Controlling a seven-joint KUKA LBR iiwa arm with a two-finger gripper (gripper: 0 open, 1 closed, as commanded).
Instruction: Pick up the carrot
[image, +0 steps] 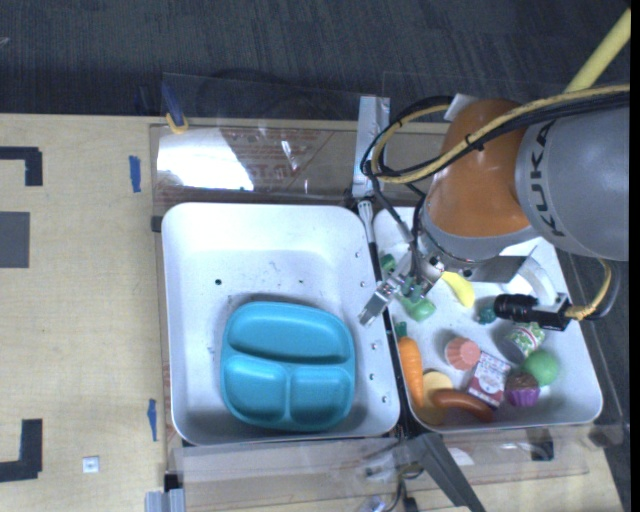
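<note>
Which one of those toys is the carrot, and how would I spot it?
Look in the right-hand white bin, the one crowded with toy food. The carrot lies along that bin's left wall, below the gripper. It is the long orange cone, unlike its rounder neighbours.

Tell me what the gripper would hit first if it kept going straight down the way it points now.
Probably the small green toy just under the gripper, near the left wall of the right bin. The carrot lies further toward the front, off that line. Depth is hard to judge from this slanted view.
</note>
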